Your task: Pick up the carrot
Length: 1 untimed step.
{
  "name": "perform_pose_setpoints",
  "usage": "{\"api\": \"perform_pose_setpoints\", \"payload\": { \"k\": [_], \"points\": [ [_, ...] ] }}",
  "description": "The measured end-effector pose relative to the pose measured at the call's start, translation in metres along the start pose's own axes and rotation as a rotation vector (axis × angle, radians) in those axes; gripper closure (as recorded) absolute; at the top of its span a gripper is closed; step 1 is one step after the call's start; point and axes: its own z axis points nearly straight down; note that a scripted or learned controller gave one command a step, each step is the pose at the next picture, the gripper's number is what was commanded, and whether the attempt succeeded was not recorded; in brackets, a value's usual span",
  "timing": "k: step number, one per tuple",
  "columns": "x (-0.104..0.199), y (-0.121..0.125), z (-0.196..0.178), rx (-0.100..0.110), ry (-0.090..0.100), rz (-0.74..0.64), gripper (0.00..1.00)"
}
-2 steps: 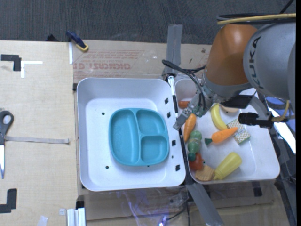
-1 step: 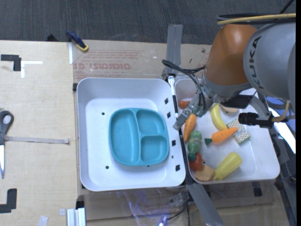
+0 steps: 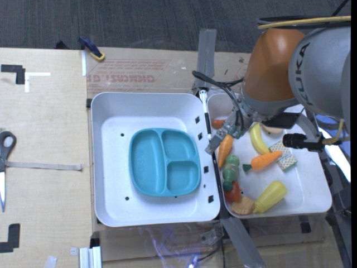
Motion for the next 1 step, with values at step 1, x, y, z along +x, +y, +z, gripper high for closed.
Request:
{"api": "perform_pose_setpoints", "payload": {
  "k": [1],
  "points": [
    [0.0000, 0.0000, 0.0000, 0.000, 0.000, 0.000, 0.00]
  ]
}}
